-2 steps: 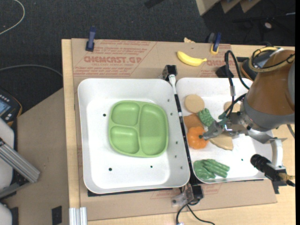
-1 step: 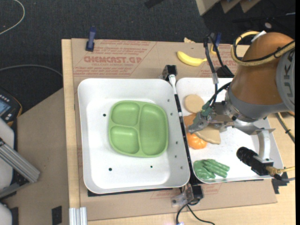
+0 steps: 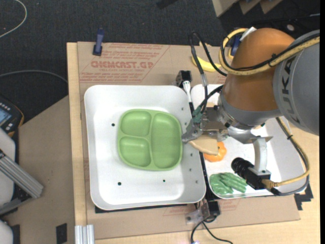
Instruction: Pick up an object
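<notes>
Green three-compartment plastic plate (image 3: 150,139) sits in the left white bin (image 3: 99,151); in the right white bin (image 3: 284,151), a green leafy toy (image 3: 227,183) lies nearer the camera than an orange piece (image 3: 216,153).

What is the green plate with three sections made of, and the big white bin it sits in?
The green three-section plate looks like matte moulded plastic: even colour, soft rounded dividers, no glare. The left white bin also looks like plastic, smoother and slightly glossy, with rounded corners and a thin lip; painted metal cannot be ruled out.
</notes>
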`<action>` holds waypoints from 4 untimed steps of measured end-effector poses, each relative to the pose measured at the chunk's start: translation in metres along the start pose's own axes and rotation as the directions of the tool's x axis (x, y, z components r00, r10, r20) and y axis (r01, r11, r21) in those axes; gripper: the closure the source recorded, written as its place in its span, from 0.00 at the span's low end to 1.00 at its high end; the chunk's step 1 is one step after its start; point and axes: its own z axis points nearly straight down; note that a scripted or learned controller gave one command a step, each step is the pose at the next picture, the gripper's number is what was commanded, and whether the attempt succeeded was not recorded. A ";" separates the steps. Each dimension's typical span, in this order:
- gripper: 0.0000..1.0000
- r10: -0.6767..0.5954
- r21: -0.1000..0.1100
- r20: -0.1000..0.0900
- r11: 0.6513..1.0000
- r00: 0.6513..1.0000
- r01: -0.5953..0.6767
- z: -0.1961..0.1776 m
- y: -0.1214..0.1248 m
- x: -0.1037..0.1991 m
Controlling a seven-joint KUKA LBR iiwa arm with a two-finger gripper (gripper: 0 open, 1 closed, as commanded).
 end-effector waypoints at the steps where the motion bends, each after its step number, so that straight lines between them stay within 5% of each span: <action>1: 1.00 0.003 -0.001 0.000 1.000 1.000 -0.003 -0.032 0.000 0.034; 2: 1.00 0.002 -0.006 -0.002 1.000 1.000 -0.002 -0.115 0.001 0.072; 3: 1.00 0.008 0.012 0.004 1.000 1.000 -0.008 -0.041 0.017 0.087; 4: 1.00 0.013 0.012 0.004 1.000 1.000 -0.013 0.011 -0.002 0.047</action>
